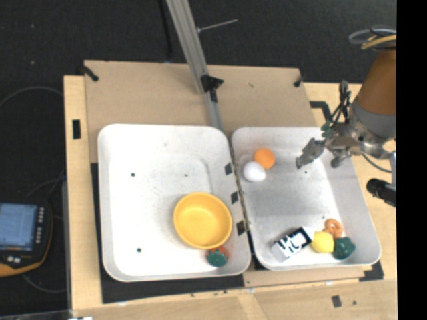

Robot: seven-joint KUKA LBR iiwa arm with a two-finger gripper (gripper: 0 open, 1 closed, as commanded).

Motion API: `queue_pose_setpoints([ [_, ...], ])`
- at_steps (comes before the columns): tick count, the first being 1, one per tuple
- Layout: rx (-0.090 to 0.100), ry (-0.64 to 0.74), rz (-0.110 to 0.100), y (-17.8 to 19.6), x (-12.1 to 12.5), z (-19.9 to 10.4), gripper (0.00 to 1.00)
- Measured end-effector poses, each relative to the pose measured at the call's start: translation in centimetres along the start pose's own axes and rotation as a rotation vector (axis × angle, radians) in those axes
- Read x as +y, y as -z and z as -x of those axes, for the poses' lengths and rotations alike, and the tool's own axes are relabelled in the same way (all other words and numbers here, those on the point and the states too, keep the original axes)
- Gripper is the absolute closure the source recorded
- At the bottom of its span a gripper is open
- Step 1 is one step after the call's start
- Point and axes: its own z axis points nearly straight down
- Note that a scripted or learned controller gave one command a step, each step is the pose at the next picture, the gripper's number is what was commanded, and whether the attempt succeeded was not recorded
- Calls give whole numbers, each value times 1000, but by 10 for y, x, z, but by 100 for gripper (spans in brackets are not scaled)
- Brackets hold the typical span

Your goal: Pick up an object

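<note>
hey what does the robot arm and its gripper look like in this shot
The arm comes in from the right: a rounded orange-brown section above a grey metallic wrist, with thin dark cables running along its left side. Below the wrist sits a grey gripper with two dark, slim fingers, over the right bin.

Both white bins (167,152) smooth plastic, speckled, semi-matt. Yellow bowl (202,220) glossy plastic. Orange ball (265,158) matt; white egg (253,172) smooth, slight sheen. Counter (153,95) matt brown board. Far pole (189,35) brushed metal. End effector (321,153) dull grey metal.
</note>
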Motion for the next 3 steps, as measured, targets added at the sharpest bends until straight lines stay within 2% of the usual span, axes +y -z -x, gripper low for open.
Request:
queue_pose_setpoints([
  [1, 0, -1, 0, -45, 0, 8, 0],
  [2, 1, -1, -2, -106, -6, 13, 0],
  [3, 1, -4, 8, -91, -4, 14, 100],
])
